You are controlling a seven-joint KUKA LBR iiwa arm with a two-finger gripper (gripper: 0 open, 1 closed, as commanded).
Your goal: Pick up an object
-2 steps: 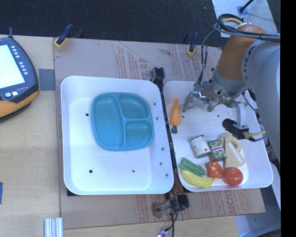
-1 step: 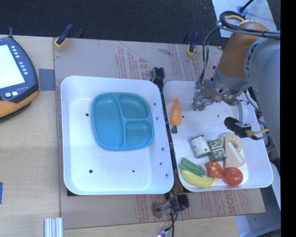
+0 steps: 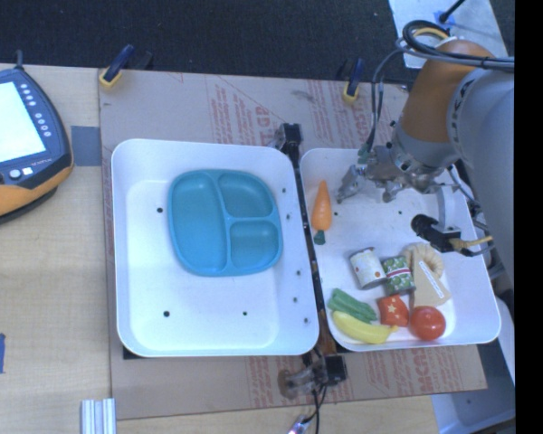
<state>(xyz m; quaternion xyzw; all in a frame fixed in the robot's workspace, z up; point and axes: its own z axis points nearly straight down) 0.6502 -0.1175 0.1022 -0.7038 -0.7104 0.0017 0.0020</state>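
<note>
Orange toy carrot (image 3: pixel 321 208), likely light, rigid and smooth, lies at the right bin's (image 3: pixel 484 328) left wall; grip across its thick middle; end effector (image 3: pixel 371 181) hovers just right, finger state indeterminable.

Bright, even overhead light, mild glare on the white bins (image 3: pixel 127 242), perhaps slight softness throughout.

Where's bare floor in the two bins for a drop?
Left bin: a bare strip all round the blue divided plate, widest below it. Right bin: bare middle between carrot, can and gripper. Its lower corner is crowded with banana, tomatoes and packets.
</note>
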